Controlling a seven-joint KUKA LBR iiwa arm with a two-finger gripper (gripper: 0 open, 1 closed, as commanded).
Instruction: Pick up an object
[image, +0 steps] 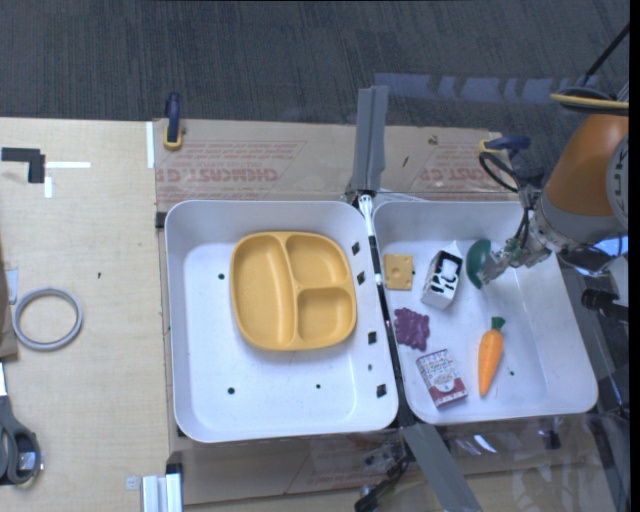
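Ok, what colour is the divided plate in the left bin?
Yellow; the divided plate shows clearly in the camera view.

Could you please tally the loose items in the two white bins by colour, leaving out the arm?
Yellow or tan: 2, the yellow divided plastic plate and the small tan square cracker
Orange: 1, the orange toy carrot
Purple: 1, the purple grape cluster
Red: 1, the small red box
Black and white: 1, the black-and-white carton
Total: 6

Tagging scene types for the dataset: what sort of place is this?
Probably a robot lab bin-picking bench. Two white bins sit side by side on a wooden bench, toy items such as a carrot and a yellow divided plate lie in them, and the arm reaches in.
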